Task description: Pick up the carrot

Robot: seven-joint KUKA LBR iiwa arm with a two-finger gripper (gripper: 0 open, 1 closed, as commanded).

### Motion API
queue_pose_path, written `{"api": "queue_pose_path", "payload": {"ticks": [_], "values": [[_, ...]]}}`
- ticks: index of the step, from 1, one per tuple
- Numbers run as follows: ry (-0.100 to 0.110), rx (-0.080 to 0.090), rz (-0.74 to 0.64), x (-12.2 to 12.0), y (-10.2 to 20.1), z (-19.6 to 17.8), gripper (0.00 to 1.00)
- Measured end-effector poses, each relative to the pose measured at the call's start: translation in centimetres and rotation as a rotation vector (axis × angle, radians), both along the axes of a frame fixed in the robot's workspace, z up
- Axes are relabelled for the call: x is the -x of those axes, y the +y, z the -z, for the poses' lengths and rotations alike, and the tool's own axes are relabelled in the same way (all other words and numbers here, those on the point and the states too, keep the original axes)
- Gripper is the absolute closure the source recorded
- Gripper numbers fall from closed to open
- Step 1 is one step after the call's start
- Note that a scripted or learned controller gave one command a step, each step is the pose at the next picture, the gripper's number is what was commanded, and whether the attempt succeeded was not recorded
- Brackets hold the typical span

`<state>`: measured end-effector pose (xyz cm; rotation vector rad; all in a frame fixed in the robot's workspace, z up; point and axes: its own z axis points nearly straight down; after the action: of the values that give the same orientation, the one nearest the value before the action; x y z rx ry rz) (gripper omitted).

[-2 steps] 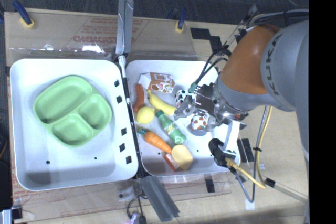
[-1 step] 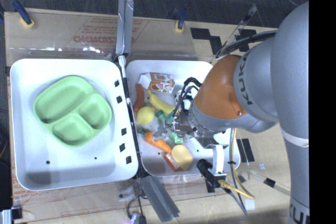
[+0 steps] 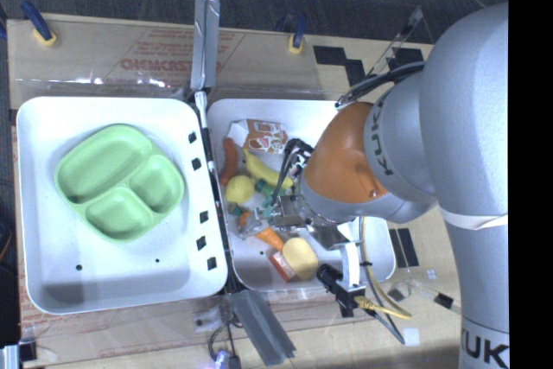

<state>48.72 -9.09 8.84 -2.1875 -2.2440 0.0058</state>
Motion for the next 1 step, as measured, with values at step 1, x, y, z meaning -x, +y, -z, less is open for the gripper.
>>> {"api": "queue_pose_path", "payload": {"ticks": [1], "values": [[0.006,-0.001,-0.003,0.06,-0.03,-0.68,1.00]]}}
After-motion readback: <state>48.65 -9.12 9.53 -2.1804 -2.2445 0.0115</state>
